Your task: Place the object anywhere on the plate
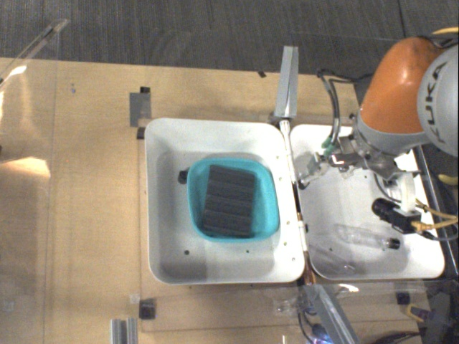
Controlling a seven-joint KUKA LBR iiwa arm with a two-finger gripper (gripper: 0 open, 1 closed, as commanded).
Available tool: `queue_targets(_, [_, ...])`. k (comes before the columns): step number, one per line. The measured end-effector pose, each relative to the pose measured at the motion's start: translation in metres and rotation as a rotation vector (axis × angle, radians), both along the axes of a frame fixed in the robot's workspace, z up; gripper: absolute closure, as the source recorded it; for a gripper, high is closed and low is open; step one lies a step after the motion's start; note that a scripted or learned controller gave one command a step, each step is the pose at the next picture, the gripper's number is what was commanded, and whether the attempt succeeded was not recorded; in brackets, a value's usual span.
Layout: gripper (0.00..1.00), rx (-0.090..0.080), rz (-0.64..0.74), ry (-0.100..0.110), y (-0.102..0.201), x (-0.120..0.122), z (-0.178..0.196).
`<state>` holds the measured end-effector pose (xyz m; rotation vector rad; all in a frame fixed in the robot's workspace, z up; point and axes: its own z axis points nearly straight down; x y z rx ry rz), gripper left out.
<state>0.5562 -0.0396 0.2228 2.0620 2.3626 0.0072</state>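
Note:
A dark grey ridged block [229,200] lies flat on the teal plate [267,205], which sits in the middle of the left white bin [161,213]. My gripper [310,170] hangs over the upper left part of the right bin [423,264], just right of the wall between the two bins. It is apart from the block and the plate, and nothing shows in it. The grey and orange arm [401,99] covers the right bin's upper right part.
A clear plastic item [362,236] lies on the floor of the right bin. A small black piece [183,176] sits at the plate's left rim. A grey metal bar [287,84] stands behind the bins. Black cabling [391,213] hangs off the wrist.

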Motion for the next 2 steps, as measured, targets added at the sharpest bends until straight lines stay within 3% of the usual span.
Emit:
queue_targets(1, [0.0,0.001,-0.051,0.003,0.073,-0.014,-0.003])
queue_targets(2, [0.0,0.0,-0.048,0.0,0.03,0.013,-0.017])
